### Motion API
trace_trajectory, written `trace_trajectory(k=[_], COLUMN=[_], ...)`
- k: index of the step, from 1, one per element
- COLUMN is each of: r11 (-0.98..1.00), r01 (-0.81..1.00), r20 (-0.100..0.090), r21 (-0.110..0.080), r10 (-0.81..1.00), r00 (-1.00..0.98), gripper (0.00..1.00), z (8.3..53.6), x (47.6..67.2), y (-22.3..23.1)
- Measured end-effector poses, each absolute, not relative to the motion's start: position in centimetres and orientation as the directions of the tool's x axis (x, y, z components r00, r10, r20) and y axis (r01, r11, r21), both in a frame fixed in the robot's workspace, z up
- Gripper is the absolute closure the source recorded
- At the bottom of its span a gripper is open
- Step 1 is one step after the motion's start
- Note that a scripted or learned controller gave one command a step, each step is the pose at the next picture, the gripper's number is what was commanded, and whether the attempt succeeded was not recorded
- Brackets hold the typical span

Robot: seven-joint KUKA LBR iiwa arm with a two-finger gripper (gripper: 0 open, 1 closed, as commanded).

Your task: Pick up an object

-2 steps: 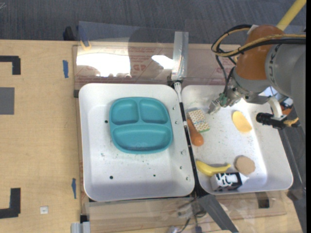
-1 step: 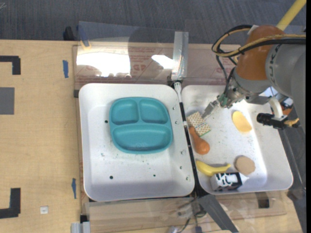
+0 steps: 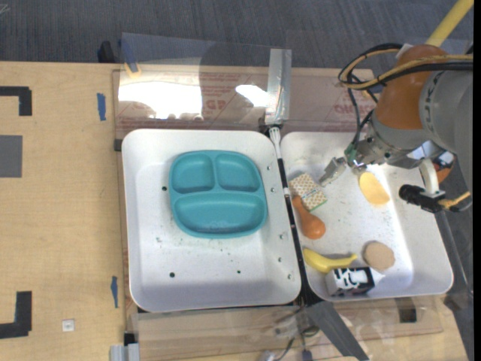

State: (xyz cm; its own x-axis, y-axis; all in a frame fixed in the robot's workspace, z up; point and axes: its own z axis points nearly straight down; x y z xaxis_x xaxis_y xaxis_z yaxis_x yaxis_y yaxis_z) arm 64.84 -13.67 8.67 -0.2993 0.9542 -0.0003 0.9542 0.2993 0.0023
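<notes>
Your tool [image 3: 336,170], how far open you cannot tell, hangs over the right bin [image 3: 428,273] near the checkered packet [image 3: 309,190]: descend squarely.

Divided plate [image 3: 218,194] in left bin [image 3: 143,277]; carrot [image 3: 310,218], banana [image 3: 327,260], perhaps an egg [image 3: 380,256] in right bin [image 3: 432,273].

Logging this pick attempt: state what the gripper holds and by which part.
Nothing is held. The gripper hangs over the right bin with no object between its fingers; the checkered packet and yellow lemon-like piece lie apart from it.
</notes>
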Motion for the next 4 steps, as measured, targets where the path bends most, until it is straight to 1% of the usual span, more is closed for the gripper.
trace_trajectory(k=[1, 2, 3, 4], r11=[0.048, 0.07, 0.071, 0.068], r01=[0.999, 0.998, 0.997, 0.998], r20=[-0.002, 0.002, -0.001, -0.002], r21=[0.006, -0.003, 0.006, 0.004], r10=[0.999, 0.998, 0.997, 0.998], r00=[-0.048, -0.07, -0.071, -0.068], gripper=[0.0, 0.0, 0.0, 0.0], z=[15.6, 12.0, 8.8, 8.7], x=[63.6, 64.5, 64.8, 58.8], y=[-14.8, -13.0, -20.0, -19.2])
